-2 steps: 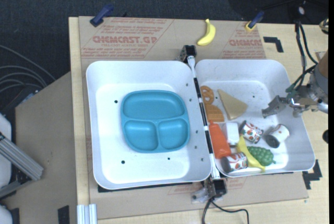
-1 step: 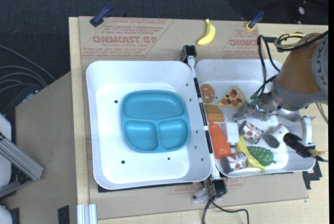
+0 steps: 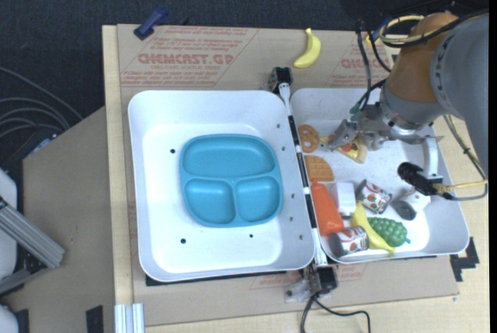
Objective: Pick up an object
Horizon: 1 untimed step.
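Observation:
My gripper is low over the back part of the right bin, on the grey arm with its orange band. A small yellow and orange piece lies right at its tip; whether it is held cannot be told. A pretzel sits just left of the gripper. Nearer the front lie a tan cracker, an orange carrot, a white block, a small red and white can and a yellow and green corn cob.
The left bin holds a blue divided plate. A yellow banana lies on the cardboard behind the bins. Another small can rests at the right bin's front wall. Cables trail by the arm.

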### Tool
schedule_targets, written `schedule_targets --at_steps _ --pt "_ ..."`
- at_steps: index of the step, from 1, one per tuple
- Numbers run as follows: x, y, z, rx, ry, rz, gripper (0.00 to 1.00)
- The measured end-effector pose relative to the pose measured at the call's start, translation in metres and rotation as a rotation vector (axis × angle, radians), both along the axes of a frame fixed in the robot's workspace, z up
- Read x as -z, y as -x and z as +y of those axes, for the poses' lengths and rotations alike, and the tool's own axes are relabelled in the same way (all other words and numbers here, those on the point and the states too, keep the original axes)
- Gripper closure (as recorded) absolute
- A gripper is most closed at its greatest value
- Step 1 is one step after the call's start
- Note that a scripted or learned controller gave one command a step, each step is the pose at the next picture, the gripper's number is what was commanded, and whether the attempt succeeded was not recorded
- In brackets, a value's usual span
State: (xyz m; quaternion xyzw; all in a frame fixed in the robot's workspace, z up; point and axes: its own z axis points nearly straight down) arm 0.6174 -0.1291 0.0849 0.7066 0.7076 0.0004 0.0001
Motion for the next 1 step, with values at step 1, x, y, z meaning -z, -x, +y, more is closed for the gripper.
schedule_targets --at_steps 1 --pt "-0.0099 -0.0002 -0.0001 -0.001 0.001 -0.001 1.00"
